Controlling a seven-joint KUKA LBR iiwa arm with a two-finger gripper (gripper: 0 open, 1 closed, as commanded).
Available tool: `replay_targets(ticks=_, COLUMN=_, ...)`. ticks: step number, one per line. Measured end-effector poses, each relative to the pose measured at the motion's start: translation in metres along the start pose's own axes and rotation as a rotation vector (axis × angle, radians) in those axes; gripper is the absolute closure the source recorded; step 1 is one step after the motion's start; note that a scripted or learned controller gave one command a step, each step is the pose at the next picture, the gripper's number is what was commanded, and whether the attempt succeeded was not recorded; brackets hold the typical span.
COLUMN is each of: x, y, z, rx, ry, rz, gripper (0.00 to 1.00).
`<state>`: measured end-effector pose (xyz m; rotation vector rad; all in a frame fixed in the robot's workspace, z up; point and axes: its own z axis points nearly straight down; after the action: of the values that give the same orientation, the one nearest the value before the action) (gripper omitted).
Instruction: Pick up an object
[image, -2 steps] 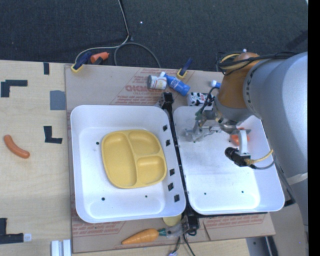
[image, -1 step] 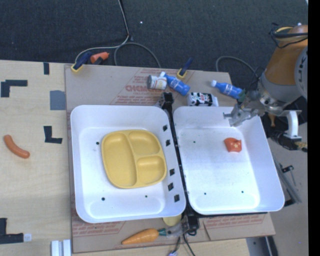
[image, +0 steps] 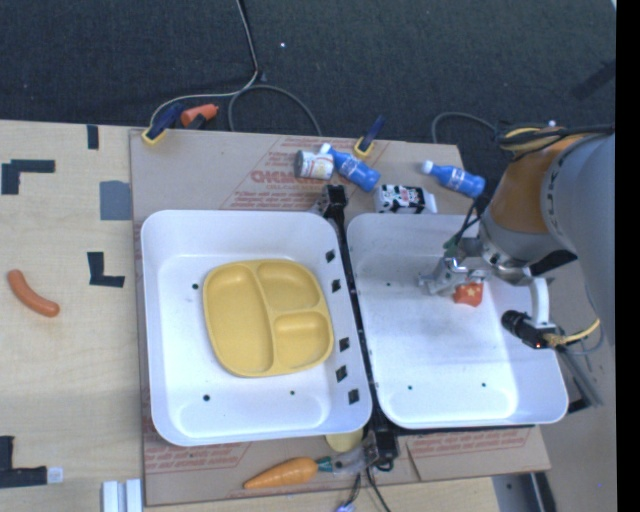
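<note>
Object: we see a small red item (image: 468, 293) in the right bin (image: 450, 400), right of frame centre.
Gripper: the gripper (image: 447, 275) sits just beside it; we cannot tell its state.
Progress: we judge nothing lifted yet; grasp and raise remain.

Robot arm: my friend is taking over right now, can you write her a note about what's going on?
Gripper: down in the right bin, beside a small red object. Whether it is open or shut cannot be told.
Red object: on the bin floor near the bin's right side, not seen between the fingers.
Left bin: holds a yellow tray.
Done: nothing lifted.
Left: grasp an object and raise it.
</note>
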<state>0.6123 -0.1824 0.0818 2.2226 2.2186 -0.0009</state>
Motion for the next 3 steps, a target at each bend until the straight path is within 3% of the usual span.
replay_targets(ticks=1, x=-0.04, y=0.012, z=-0.05, rx=-0.003, ry=-0.002, rz=-0.001, gripper=1.0)
replay_targets(ticks=2, x=-0.031, y=0.011, z=-0.002, rx=-0.001, ry=-0.001, rz=-0.002, gripper=1.0)
replay_targets(ticks=3, x=-0.026, y=-0.01, z=-0.006, rx=-0.009, ry=-0.003, rz=-0.001, gripper=1.0)
